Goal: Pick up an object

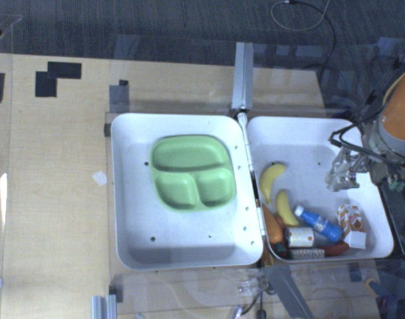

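Hovering hand (342,175) over right bin (302,135), fingers blurred, wrapped snack (352,223) half-legible

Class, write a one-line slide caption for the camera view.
Gripper hangs above right white bin of bananas and blue plastic bottle; green divided tray fills left bin.
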Controlling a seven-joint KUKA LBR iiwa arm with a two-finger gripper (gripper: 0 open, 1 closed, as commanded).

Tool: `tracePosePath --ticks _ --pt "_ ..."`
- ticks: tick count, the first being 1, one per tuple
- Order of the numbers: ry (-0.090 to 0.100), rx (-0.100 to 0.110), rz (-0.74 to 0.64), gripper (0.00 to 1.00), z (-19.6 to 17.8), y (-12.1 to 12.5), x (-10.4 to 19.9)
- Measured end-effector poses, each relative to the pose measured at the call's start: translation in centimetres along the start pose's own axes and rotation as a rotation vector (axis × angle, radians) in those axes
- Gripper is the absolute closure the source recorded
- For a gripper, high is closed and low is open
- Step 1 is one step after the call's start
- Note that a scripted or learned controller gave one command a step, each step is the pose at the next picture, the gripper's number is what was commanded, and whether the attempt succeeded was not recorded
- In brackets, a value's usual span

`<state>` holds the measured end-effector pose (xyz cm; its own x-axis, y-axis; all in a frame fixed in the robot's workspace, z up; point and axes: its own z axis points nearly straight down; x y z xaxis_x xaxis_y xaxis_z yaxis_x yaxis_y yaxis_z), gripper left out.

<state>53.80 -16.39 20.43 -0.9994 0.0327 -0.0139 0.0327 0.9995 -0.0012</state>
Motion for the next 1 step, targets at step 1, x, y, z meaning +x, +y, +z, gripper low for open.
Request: tracePosePath --ticks 1 --pt "0.000 0.000 -0.232 1.00 -0.68 -1.46 -0.64"
